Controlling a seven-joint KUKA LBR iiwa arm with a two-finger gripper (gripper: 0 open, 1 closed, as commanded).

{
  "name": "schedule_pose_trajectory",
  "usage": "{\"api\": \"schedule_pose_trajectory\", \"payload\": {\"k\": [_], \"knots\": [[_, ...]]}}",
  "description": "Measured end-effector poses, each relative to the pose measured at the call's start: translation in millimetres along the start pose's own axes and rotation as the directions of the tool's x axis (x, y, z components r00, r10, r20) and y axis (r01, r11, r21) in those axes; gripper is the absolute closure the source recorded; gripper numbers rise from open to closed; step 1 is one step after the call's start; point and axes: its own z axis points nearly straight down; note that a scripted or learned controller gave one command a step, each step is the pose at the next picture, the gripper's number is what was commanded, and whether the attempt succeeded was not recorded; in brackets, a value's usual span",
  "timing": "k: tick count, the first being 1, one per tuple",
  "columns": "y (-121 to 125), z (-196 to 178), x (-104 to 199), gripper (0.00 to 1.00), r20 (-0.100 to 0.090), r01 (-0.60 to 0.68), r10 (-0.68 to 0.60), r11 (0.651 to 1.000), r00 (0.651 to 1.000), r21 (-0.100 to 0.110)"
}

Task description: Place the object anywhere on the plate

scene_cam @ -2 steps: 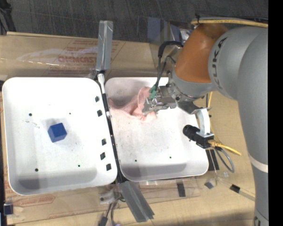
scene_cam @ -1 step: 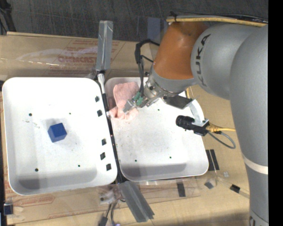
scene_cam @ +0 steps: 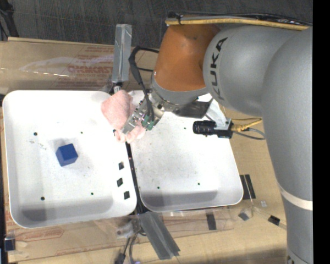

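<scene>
Pink object (scene_cam: pixel 117 110): soft, crumpled, at the far right corner of the left bin (scene_cam: pixel 22 120), against the dividing rims, touching the gripper (scene_cam: pixel 136 124). Gripper: at the object's right edge, above the seam between bins; whether it is open or closed cannot be told. Blue cube (scene_cam: pixel 67 154): left bin, left of centre, well apart from the object. Right bin (scene_cam: pixel 181 164): white, speckled. Arm (scene_cam: pixel 247 65): grey, orange band, entering from the right.

Matt blue block (scene_cam: pixel 67 154), fuzzy pink cloth (scene_cam: pixel 117 110), smooth white plastic bins (scene_cam: pixel 22 147)
</scene>
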Motion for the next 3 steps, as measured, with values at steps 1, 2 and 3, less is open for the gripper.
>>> {"api": "schedule_pose_trajectory", "payload": {"k": [1,2,3], "knots": [[51,-12,19,1.00,0.004,0.393,-0.393,0.920,0.920,-0.001],[99,-10,36,1.00,0.004,0.629,-0.629,0.778,0.778,0.000],[99,-10,35,0.00,0.005,0.628,-0.628,0.778,0.778,0.000]]}}
